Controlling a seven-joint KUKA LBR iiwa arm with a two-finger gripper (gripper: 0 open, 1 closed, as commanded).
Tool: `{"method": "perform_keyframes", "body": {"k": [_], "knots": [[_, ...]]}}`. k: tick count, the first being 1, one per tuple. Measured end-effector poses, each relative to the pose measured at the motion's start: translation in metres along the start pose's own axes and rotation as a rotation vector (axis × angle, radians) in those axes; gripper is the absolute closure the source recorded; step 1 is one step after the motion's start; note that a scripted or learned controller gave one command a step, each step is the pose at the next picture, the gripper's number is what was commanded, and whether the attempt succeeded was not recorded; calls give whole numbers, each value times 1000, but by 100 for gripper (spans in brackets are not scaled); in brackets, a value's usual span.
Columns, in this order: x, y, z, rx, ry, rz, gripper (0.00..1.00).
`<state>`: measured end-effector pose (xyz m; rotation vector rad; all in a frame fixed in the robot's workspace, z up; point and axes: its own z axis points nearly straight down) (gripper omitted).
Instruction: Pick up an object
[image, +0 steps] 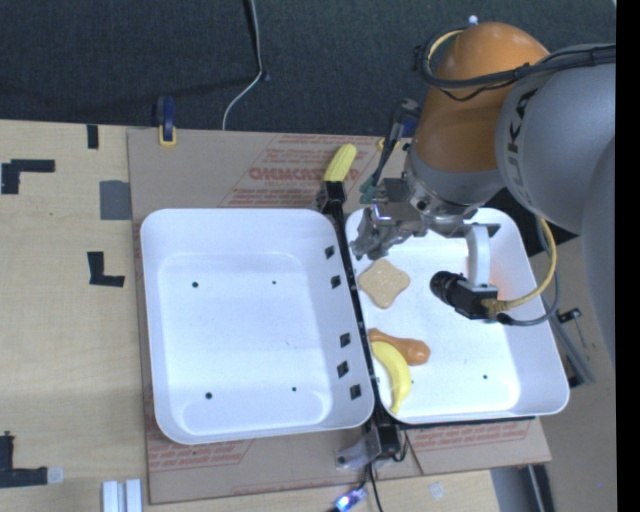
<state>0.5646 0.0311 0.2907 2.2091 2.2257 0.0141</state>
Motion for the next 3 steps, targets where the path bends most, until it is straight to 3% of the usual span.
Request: {"method": "perform_keyframes", "body": {"k": [1, 2, 3], "knots": [[0, -49, -73, 5, -1, 5, 100], [60, -54, -131, 5, 0, -2, 100], [88, -83, -27, 24, -5, 4, 100]]}}
